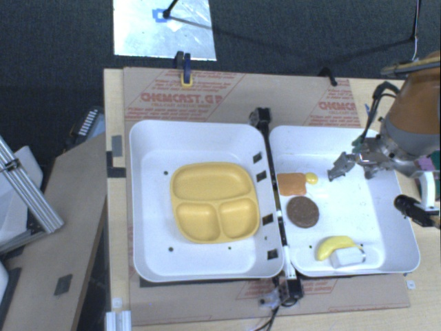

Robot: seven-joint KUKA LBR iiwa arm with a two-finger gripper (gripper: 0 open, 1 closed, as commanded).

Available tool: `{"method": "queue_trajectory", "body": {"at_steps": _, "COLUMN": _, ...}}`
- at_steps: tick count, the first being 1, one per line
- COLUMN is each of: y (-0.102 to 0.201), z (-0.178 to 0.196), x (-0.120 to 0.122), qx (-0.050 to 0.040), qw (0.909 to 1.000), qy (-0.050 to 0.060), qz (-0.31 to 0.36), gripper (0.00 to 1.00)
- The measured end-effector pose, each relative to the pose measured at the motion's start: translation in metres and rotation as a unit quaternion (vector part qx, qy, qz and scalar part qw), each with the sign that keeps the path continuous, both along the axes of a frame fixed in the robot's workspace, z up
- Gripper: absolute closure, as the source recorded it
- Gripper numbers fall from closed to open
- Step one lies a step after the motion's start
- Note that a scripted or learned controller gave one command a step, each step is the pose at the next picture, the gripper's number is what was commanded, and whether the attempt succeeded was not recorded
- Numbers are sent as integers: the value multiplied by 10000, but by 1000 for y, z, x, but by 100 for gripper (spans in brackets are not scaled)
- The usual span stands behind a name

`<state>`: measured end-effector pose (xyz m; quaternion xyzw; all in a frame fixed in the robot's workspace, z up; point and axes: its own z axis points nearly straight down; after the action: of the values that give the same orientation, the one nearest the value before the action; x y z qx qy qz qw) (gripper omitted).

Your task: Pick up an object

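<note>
Camera view: bins (207,133) on cardboard-covered bench (227,92)

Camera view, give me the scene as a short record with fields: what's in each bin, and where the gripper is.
left bin: yellow divided tray, three compartments, lying flat near the middle
right bin: orange flat piece, small yellow piece touching its right edge, brown round disc below them, banana near the front wall, white block against the banana
gripper: above the right bin, right of the orange flat piece, holding nothing
arm: enters from the right
</note>
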<state>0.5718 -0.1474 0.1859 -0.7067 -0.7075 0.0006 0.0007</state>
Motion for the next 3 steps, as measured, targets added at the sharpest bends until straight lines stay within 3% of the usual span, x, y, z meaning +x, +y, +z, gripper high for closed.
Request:
{"method": "queue_trajectory", "body": {"at_steps": 1, "y": -10, "z": -51, "x": -1, "qx": -1, "qw": 10000, "qy": -2, "qz": -1, "gripper": 0}}
{"method": "queue_trajectory", "body": {"at_steps": 2, "y": -10, "z": -37, "x": 1, "qx": -8, "qw": 10000, "qy": -29, "qz": 5, "gripper": 100}}
{"method": "queue_trajectory", "body": {"at_steps": 3, "y": -10, "z": 7, "x": 5, "qx": -8, "qw": 10000, "qy": -41, "qz": 13, "gripper": 100}}
